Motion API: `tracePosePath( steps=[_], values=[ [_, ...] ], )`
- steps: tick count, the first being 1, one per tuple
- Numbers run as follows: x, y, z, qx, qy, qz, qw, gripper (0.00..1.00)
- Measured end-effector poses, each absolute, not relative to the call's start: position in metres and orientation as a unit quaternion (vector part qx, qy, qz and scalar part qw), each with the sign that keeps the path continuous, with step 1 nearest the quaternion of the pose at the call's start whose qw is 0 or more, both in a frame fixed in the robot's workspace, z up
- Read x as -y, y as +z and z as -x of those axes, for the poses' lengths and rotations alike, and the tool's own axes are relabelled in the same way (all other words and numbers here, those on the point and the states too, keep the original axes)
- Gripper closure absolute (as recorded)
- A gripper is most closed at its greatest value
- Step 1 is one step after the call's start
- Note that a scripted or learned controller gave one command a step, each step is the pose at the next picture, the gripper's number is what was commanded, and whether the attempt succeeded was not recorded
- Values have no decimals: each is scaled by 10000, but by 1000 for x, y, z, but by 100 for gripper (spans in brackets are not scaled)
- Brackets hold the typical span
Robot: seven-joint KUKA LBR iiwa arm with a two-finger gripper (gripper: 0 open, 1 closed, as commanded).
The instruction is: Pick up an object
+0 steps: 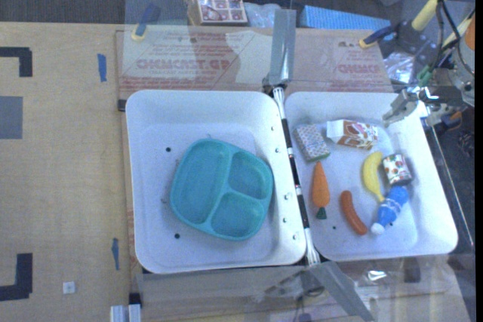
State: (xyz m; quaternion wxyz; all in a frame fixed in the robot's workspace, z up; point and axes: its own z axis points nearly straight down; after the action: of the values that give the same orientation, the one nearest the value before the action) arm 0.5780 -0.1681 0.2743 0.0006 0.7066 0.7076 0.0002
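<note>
Orange carrot [321, 186]: upright, tip toward cam.

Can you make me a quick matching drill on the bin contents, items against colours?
Items:
1. carrot
2. banana
3. divided plate
4. sausage

Colours:
A. teal
B. red
C. orange
D. yellow

Pairs: 1-C, 2-D, 3-A, 4-B. The divided plate lies in the left bin; the other three lie in the right bin.
</note>
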Motion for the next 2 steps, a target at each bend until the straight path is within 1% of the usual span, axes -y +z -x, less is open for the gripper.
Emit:
tracePosePath(
  steps=[1,2],
  values=[
    [223,160,-551,-7194,1,-6946,5,0],
    [168,88,-527,-7462,18,-6657,36,0]
  ],
)
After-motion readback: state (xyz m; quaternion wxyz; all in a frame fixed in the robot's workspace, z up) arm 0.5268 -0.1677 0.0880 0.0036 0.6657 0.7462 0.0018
